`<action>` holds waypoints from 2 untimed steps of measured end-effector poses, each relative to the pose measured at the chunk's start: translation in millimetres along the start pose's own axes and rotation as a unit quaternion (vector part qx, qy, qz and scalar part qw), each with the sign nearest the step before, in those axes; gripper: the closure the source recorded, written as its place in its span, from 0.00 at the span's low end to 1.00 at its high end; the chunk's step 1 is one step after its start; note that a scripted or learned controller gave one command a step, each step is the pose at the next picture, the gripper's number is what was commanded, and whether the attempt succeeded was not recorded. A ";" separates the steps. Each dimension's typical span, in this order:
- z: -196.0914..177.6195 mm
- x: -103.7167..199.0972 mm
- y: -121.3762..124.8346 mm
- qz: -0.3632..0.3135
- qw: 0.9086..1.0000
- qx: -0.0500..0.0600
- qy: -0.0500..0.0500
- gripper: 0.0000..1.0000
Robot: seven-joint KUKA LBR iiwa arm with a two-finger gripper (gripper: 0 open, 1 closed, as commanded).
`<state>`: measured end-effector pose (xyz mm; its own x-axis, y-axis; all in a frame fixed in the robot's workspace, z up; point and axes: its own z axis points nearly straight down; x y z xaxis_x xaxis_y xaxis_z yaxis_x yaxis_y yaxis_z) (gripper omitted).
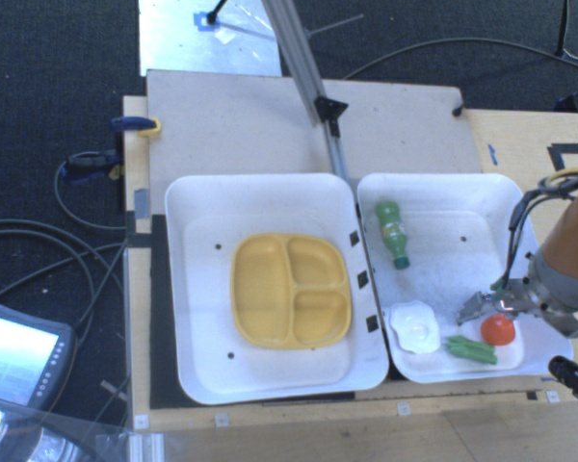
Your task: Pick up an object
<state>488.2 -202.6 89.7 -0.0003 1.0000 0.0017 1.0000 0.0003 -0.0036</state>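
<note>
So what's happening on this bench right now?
A grey robot arm reaches into the right bin, its gripper low beside a red tomato. Nothing is visibly held. A green bottle, a small white cup and a green vegetable piece also lie there. The left bin holds a yellow divided plate.

You have two white bins: the left bin (188,258) carries a plain yellow divided plate (291,290), the right bin (462,210) a green bottle (392,232), a white cup (414,327), a green pod-shaped piece (472,349) and a red-orange tomato (498,329). The surface (231,123) is pale beige.
</note>
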 end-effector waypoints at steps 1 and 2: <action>-13.6 -0.6 2.0 0.000 1.000 -0.004 -0.001 1.00; -74.3 -4.6 11.2 -0.003 1.000 -0.006 -0.002 1.00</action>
<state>499.6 -207.3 163.9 -0.0056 1.0000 -0.0033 1.0000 0.0056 0.0082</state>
